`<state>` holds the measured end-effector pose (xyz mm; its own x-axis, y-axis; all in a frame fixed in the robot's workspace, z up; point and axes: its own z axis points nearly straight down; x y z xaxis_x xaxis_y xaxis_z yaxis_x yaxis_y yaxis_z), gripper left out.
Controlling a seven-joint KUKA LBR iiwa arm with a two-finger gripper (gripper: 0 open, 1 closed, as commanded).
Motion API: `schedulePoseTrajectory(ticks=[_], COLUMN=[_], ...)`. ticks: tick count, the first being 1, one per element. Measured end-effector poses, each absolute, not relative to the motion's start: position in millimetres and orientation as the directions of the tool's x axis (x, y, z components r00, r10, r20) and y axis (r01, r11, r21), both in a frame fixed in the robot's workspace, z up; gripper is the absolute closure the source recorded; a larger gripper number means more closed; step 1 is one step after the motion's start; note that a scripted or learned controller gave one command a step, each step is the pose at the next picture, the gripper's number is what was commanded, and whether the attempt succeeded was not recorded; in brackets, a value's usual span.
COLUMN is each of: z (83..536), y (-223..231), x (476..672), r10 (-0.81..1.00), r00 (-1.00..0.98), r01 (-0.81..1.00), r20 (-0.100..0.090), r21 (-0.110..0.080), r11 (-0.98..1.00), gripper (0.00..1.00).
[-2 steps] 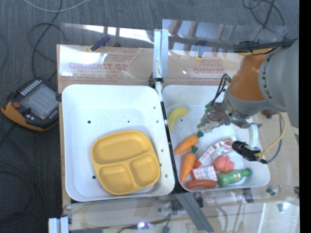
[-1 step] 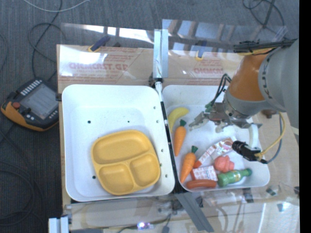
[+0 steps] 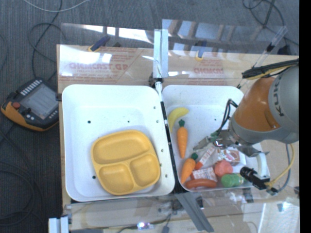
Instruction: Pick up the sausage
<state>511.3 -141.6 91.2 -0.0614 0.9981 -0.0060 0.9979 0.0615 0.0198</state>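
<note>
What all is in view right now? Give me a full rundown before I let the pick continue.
bins: 2, white, side by side on the bench
divided plate: 1, yellow, in the left bin, toward its front
banana: 1, yellow, right bin, near its left wall
carrots: 2, orange with green tops, right bin, one below the banana, one further toward the front
sausage: 1, red, front of the right bin, lying flat
round red item: 1, right bin, just above the green one
green item: 1, right bin, front right
handheld controller: 1, orange and grey, on the floor left of the bench
arm: 1, grey with orange band, over the right bin
gripper: 1, above the toy pile
</note>
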Motion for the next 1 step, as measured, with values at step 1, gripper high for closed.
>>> schedulePoseTrajectory(ticks=[1], z=[91.6], y=[-143.7], x=[491.4], r10=[0.952], r00=[-0.305], r01=[0.952], r20=[-0.016], r21=[0.021], r11=[0.305], gripper=[0.0])
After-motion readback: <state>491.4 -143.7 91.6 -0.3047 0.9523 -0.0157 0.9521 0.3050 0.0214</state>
